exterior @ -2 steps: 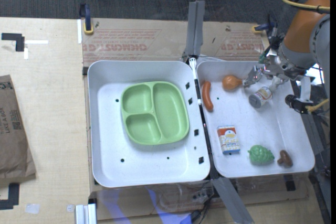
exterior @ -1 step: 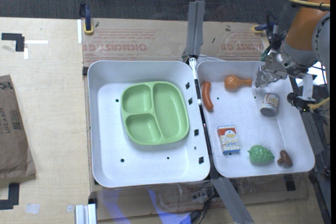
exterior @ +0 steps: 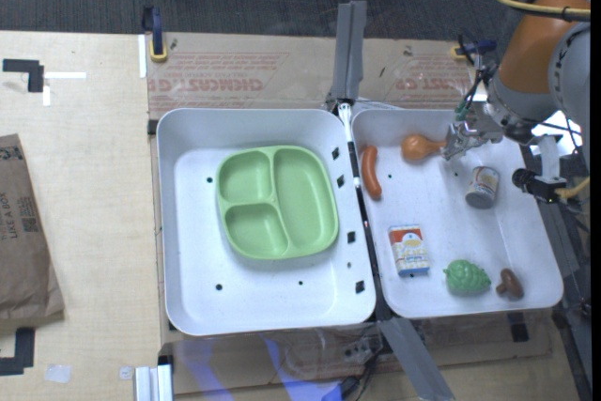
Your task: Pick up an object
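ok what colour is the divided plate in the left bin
Light green divided plate, seen in the camera view.

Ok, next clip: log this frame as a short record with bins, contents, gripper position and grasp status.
left bin: holds a green divided plate
right bin: holds orange pear-shaped toy, sausage, small can, small carton, green lumpy toy, small brown item
gripper: at the right bin's far edge, right beside the orange pear-shaped toy
grasp status: nothing visibly between the fingers; contact with the toy cannot be judged
can: lying on its side
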